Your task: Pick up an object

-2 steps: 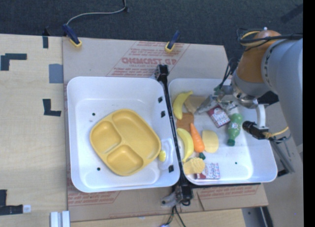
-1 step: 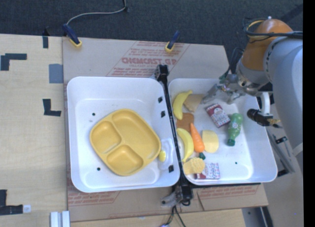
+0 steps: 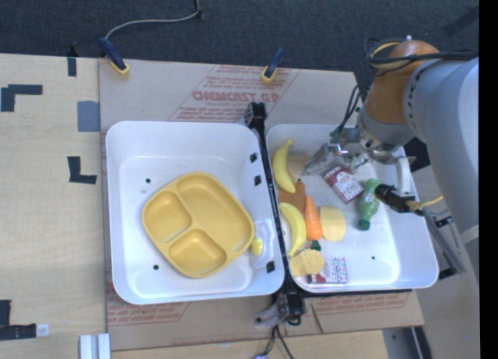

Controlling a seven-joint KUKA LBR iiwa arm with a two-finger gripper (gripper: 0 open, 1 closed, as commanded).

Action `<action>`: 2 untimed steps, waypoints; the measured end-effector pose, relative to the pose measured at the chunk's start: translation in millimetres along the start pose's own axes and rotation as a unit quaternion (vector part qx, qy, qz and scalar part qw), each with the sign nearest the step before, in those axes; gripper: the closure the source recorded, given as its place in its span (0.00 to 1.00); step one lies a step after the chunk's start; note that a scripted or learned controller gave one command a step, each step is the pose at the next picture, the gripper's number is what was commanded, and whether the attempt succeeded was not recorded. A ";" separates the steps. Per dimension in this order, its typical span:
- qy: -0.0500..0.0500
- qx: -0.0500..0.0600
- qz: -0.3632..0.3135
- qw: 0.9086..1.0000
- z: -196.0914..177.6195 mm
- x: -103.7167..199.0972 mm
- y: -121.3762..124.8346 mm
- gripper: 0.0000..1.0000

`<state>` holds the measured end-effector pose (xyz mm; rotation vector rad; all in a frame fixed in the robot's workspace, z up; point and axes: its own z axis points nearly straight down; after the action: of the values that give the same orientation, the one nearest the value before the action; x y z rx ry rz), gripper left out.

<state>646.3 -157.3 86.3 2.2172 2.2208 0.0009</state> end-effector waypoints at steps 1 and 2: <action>0.000 0.002 0.001 1.000 -38.0 -67.3 -37.5 0.00; 0.001 0.000 0.000 1.000 -0.2 20.7 -33.4 0.00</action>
<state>612.9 -136.6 86.3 2.2178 2.2229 0.0034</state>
